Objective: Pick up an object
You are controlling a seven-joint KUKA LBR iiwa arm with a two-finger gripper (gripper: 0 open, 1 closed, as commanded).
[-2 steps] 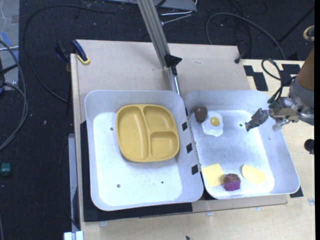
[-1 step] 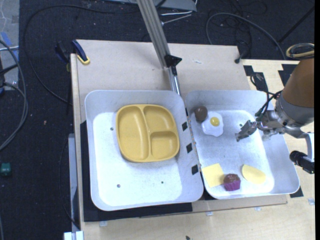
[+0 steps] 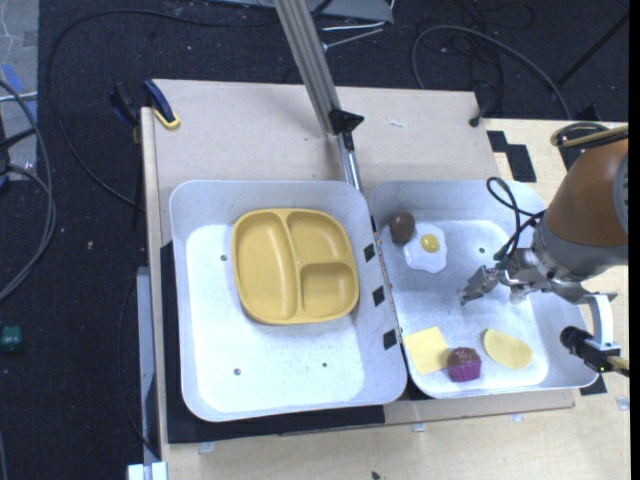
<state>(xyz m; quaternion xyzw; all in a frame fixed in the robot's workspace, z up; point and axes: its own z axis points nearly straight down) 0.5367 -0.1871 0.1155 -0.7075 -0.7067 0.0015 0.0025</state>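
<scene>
Two shallow white bins side by side on the bench. Left bin (image 3: 200, 368): one yellow divided plate (image 3: 296, 265) with three compartments, nothing visible in any of them.

Right bin (image 3: 520, 380): five small objects, positions given relative to the fried egg toy (image 3: 428, 251), which lies in the bin's upper left part.
- One brown ball-like item (image 3: 401, 227), just beside the egg on its upper left.
- One yellow cheese-like square (image 3: 426, 349), below the egg, near the bin's left wall.
- One purple round item (image 3: 463, 364), below and slightly right of the egg, touching or nearly touching the yellow square.
- One yellow oval slice (image 3: 508, 349), below and right of the egg, just beside the purple item.

Gripper (image 3: 474, 291) sits right of and slightly below the egg, over bare bin floor, apart from all five objects. Nothing seen between the fingers; cannot tell whether they are apart or together. Arm enters from the right, orange band visible above the wrist.
</scene>
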